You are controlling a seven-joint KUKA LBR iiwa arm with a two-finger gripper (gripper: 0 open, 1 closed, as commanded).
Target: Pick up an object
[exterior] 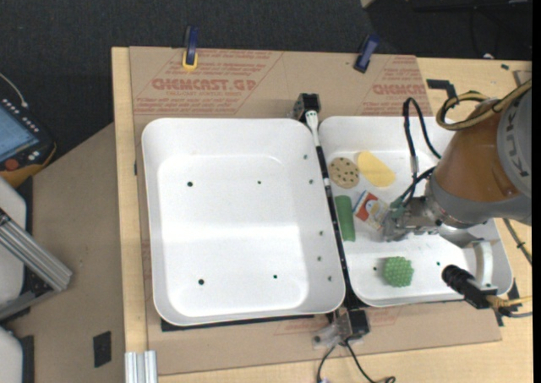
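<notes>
The right bin holds a tan round perforated disc, a yellow piece, a green stick along its left wall, a small red-and-white item and a green bumpy ball near the front. My gripper is low inside this bin, just right of the red-and-white item and above the green ball. The arm's orange band rises behind it at the right.
The left bin lies beside the right one, divided from it by a black strip. A black cable loops over the right bin's back. Blue clamps hold the cardboard sheet at the far edge.
</notes>
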